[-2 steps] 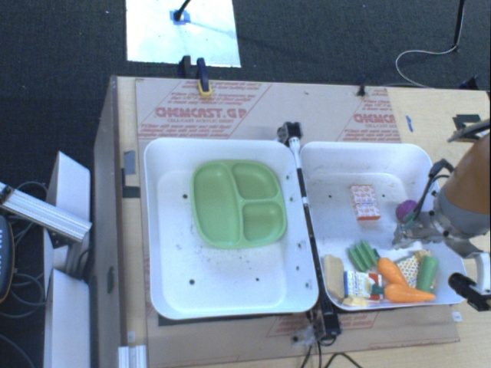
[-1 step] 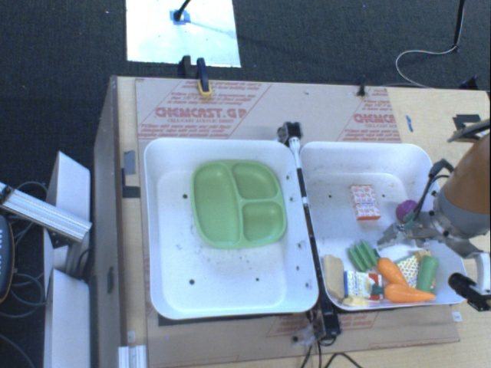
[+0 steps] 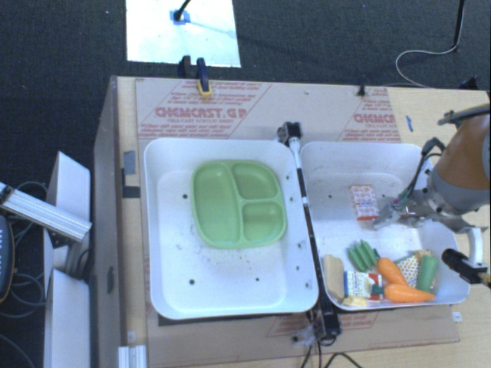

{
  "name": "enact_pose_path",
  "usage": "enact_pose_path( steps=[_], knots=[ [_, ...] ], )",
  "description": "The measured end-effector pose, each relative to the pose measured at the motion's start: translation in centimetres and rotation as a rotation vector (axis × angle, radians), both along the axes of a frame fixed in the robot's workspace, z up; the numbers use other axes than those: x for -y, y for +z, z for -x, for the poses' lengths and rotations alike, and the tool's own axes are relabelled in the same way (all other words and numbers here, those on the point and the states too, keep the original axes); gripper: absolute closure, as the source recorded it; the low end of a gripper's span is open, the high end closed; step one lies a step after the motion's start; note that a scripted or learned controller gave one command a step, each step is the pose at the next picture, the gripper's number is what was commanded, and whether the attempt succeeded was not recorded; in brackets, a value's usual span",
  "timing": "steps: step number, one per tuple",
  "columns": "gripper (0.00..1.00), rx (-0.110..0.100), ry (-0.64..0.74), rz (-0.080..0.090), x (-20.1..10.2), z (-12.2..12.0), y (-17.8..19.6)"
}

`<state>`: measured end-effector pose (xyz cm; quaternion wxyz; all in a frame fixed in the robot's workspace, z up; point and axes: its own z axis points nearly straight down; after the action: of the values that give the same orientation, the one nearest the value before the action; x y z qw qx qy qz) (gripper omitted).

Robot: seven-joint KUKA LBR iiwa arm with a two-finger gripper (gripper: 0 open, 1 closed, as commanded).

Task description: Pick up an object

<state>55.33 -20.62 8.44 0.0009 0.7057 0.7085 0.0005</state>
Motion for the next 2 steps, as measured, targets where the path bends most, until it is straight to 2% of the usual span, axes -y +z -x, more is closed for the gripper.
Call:
enact_pose_path(
  steps=[1,2],
  knots=[
    [0.0,0.001,0.0,0.0,-3.3,-4.7,0.0],
    [0.0,-0.062,-0.015,-0.011,-1.4,-10.3,-0.5]
  ],
)
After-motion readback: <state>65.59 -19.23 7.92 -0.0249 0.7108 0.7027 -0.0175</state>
